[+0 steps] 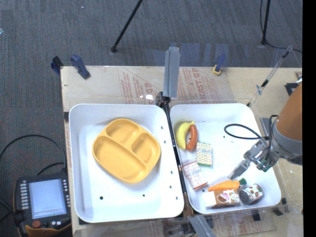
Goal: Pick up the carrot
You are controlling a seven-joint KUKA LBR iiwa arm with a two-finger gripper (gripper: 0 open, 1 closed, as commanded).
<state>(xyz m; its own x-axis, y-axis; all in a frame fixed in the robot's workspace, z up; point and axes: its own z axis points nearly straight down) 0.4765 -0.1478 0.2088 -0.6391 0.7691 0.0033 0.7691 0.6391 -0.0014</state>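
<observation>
The carrot [223, 185] is orange with a green top at its right end. It lies flat near the front of the right bin [232, 113], just behind a small printed box [226, 197]. My gripper [236, 172] reaches in from the right, slanting down and left. Its tip sits just behind the carrot's right half, very close to it. Nothing shows in its grasp.
A can [251, 194] lies right of the box. A carton [194, 175], a patterned packet [204, 154], a banana [182, 134] with a sausage [191, 138] and a black cable loop [241, 130] share the right bin. The left bin holds a yellow divided plate [127, 149].
</observation>
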